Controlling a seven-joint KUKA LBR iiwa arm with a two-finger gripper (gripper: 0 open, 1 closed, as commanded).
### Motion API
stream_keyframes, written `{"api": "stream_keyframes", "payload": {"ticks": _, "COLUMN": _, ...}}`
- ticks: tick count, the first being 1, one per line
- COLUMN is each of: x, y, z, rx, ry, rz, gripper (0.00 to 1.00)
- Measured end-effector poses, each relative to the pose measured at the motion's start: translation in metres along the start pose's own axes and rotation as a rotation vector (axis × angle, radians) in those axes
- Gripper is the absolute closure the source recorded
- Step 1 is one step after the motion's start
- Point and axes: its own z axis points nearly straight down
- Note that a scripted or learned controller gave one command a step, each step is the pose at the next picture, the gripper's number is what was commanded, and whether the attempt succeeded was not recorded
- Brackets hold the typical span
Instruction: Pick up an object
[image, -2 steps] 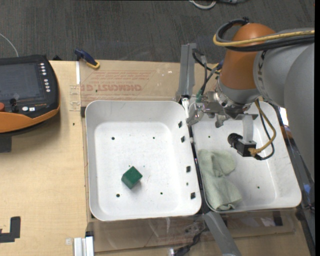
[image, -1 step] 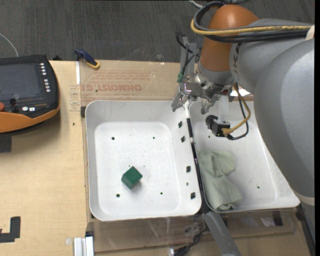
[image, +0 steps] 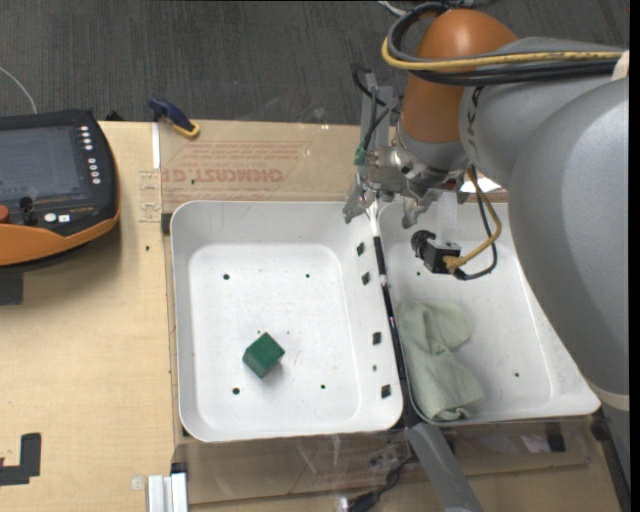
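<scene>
Over the seam between the 2 shallow white plastic bins, the grey KUKA arm reaches in from the right, its orange band sitting just above the wrist. The jaws hang at the far end of the bins, close to the upper rim where the 2 walls meet. Their 2 metal fingers stand apart with nothing between them, so the jaws are open and carry no load. A black cable with a yellow-tipped connector loops down from the wrist over the right bin.

A small green cube lies alone on the floor of the left bin, toward its near edge and well apart from the jaws. It rests tilted at a slight angle to the bin walls.

A crumpled pale green cloth lies in the right bin, against the wall it shares with the left bin, nearer the front.

Both bins sit on a light wooden surface. A black and orange control pendant with a screen lies at the left edge of that surface. A brown cardboard sheet with red mirrored lettering lies behind the left bin.
</scene>
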Motion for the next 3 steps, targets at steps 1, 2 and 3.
{"api": "stream_keyframes", "payload": {"ticks": 1, "x": 0.0, "y": 0.0, "z": 0.0, "rx": 0.0, "ry": 0.0, "rz": 0.0, "gripper": 0.0}}
{"api": "stream_keyframes", "payload": {"ticks": 2, "x": 0.0, "y": 0.0, "z": 0.0, "rx": 0.0, "ry": 0.0, "rz": 0.0, "gripper": 0.0}}
{"api": "stream_keyframes", "payload": {"ticks": 3, "x": 0.0, "y": 0.0, "z": 0.0, "rx": 0.0, "ry": 0.0, "rz": 0.0, "gripper": 0.0}}
